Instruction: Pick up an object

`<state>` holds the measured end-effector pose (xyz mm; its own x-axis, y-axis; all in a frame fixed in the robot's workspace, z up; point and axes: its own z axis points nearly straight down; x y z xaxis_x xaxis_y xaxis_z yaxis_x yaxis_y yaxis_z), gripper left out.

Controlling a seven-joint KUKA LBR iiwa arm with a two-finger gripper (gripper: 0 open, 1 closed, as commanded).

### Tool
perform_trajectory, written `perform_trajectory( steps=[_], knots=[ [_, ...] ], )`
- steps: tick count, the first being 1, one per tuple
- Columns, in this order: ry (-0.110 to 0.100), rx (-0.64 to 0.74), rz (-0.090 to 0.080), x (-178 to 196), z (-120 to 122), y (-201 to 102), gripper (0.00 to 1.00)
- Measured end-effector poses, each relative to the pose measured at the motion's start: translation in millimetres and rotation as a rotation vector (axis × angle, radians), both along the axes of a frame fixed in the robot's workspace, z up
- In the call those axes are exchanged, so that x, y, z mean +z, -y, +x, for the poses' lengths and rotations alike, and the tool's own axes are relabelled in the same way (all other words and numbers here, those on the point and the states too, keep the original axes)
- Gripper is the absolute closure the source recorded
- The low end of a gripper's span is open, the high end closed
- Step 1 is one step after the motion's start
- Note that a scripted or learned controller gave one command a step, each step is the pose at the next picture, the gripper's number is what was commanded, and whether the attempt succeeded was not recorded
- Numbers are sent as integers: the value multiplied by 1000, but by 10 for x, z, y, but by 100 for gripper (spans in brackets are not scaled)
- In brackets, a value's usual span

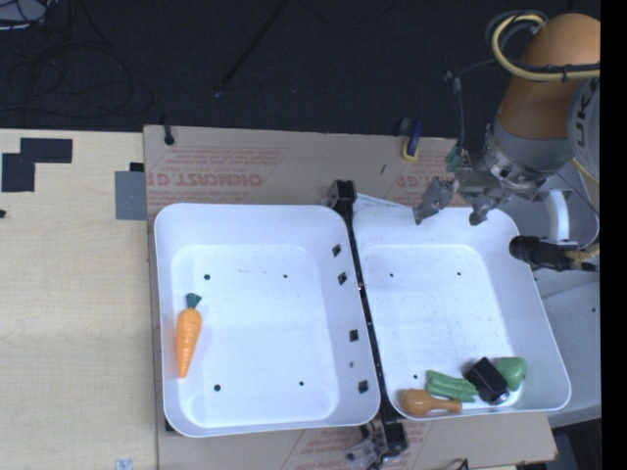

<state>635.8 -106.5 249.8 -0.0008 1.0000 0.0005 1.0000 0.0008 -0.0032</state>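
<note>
My gripper (455, 208) hangs over the far rim of the right bin (441, 262), its two fingers spread open with nothing between them. In the near right corner of that bin lies a cluster: a green pod-like toy (449, 385), a small black block (487, 380), a green rounded piece (511, 368) and a tan pear-shaped toy (428, 402). They sit well below the gripper in the view. An orange toy carrot (187, 333) with a green top lies by the left wall of the left bin (255, 233).
A black divider rail (355, 302) runs between the two bins. Both bins rest on a brown cardboard sheet (255, 164) over a pale wooden bench. A small blue and yellow clip (411, 140) stands at the cardboard's far edge.
</note>
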Motion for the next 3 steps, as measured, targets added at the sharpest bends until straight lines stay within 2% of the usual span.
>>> perform_trajectory(
  steps=[1,2,3],
  knots=[
    [20,7,-1,1586,100,-635,0],
    [-1,4,-2,1568,84,-603,100],
    [3,12,3,1832,80,-1797,100]
  ],
)
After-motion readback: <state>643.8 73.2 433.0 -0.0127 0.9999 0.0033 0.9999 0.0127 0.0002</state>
